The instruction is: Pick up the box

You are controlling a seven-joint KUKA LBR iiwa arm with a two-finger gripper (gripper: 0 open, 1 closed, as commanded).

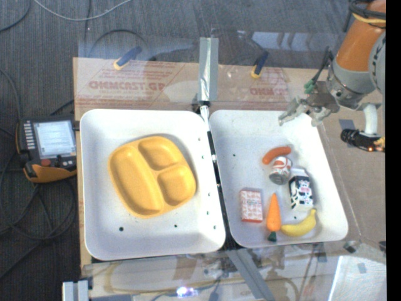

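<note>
In the camera view, you have nothing done yet on the pick, as far as you can judge: the box (251,205) lies flat on the floor of the right bin (241,133), in the lower middle of the frame, untouched. Your gripper (301,114) hangs at the upper right of the frame, over the bin's far right corner, well apart from the box. Its two fingers are spread apart and nothing sits between them. So the whole job remains: bring the gripper across and down, close on the box, lift.

The box is a small reddish-pink rectangle, its printed face up. Its long axis runs nearly up-and-down in the frame, with the short ends toward the top and bottom edges. Just beside it on the right lies a carrot (273,213), roughly parallel. A banana (299,225) sits near the carrot's lower end, so you'll probably find the left side freer.
</note>
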